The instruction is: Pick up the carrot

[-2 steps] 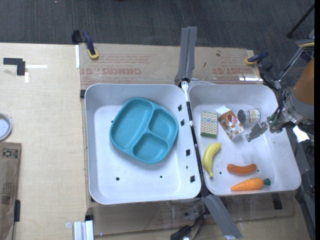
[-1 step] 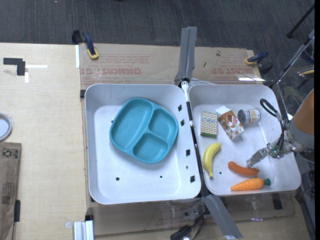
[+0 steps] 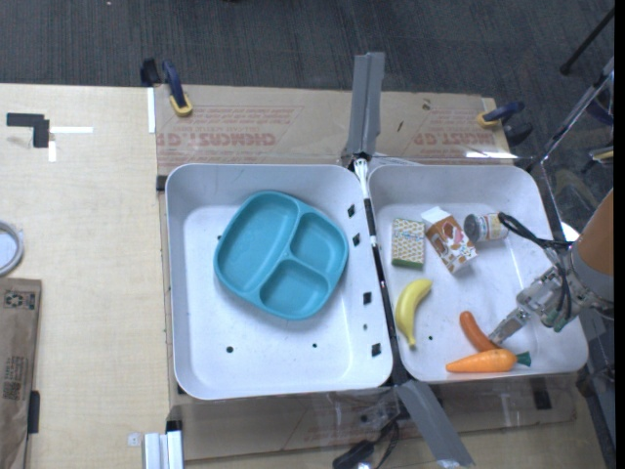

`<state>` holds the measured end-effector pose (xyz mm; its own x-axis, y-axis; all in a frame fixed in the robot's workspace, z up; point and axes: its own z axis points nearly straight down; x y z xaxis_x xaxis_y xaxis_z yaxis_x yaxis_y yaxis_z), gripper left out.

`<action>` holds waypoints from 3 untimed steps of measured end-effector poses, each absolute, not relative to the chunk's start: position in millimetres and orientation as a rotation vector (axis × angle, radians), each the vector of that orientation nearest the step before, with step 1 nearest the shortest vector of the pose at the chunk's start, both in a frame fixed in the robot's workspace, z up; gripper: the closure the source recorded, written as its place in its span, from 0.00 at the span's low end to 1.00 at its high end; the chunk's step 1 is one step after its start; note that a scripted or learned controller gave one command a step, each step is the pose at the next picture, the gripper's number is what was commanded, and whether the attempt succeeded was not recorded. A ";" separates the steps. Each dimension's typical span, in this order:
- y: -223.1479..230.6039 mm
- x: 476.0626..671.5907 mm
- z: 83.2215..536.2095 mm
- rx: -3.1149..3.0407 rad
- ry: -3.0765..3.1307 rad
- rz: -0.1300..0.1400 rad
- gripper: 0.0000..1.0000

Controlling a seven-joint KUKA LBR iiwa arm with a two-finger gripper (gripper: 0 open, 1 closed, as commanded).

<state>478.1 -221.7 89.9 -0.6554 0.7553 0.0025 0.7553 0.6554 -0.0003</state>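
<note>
The carrot (image 3: pixel 480 362) is orange with a green stub at its right end. It lies flat along the front wall of the right bin (image 3: pixel 459 179). Just above it lies a shorter red-orange vegetable (image 3: pixel 474 328), tilted. My gripper (image 3: pixel 504 330) reaches in from the right edge, pointing down-left. Its tip sits just right of the red-orange vegetable and a little above the carrot's right half. Nothing is visibly held.
The right bin also holds a banana (image 3: pixel 412 307), a green-beige box (image 3: pixel 408 242), a small carton (image 3: pixel 449 241) and a can (image 3: pixel 484 228). A black cable (image 3: pixel 525 234) loops near the arm. The left bin (image 3: pixel 195 291) holds a blue divided plate (image 3: pixel 283 254).
</note>
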 end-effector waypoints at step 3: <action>-206.0 484.6 94.6 0.406 -3.134 0.003 0.00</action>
<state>484.6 -206.0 94.6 -0.9668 -0.2548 -0.0182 -0.2548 0.9670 -0.0045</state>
